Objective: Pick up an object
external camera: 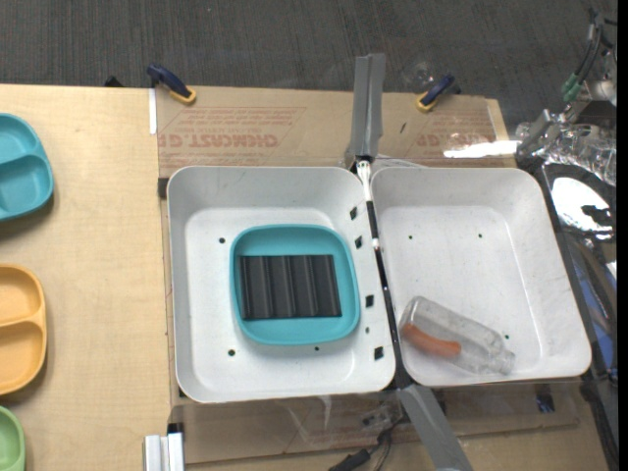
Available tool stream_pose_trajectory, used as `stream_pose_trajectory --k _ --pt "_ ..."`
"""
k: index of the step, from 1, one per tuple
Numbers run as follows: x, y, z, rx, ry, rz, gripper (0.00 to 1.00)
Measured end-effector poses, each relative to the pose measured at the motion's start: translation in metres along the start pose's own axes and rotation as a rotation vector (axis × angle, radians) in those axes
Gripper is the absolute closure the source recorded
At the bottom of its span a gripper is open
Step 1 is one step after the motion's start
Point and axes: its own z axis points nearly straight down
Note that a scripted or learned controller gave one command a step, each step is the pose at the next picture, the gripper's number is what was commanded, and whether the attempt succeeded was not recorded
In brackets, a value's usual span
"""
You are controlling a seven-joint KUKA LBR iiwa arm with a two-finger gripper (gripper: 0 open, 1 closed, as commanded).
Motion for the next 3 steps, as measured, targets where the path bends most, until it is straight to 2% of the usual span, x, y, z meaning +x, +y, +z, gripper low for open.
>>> stream_pose_trajectory --k 1,2,3 --pt "0.068 0.003 0.105 0.001 0.001 0.110 0.00" --pt "0.090 -0.010 0.164 0.017 -0.001 0.410 0.00" --pt "0.006 -0.037 0.109 0.000 0.000 0.484 0.00"
